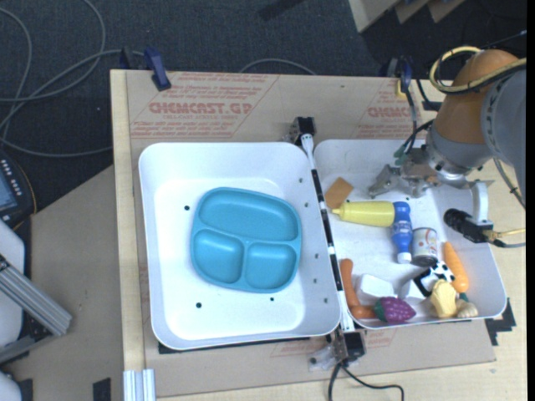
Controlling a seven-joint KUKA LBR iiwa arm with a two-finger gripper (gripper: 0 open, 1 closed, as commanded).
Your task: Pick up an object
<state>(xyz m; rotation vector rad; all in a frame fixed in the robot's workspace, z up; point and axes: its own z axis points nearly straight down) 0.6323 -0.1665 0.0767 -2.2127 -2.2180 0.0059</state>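
The left white bin [159, 224] is a shallow, smooth plastic tub with rounded corners; a glossy turquoise plate [245, 239], moulded into three compartments, lies near its middle, with bare white floor all round it.

The right white bin [351, 153] carries the small objects. A yellow plastic bottle [368, 214] lies on its side near the dividing rim, with a flat tan piece [338, 193] just beside its nozzle end. A blue and white bottle [402, 232] lies to the right of the yellow one, next to a small printed can [425, 242]. An orange carrot shape [456, 266] lies near the right wall. Along the near edge, a purple bunch of grapes [394, 310], a white block [375, 286], a slim orange piece [348, 276] and a yellowish toy [444, 299] crowd together, some touching.

The gripper [401, 178] hangs over the far part of the right bin, just beyond the yellow bottle; its metal fingers look spread apart, with nothing between them. The far left corner of that bin is bare. The grey arm with its orange band [472, 90] comes in from the right, over the table [209, 107] of printed board.
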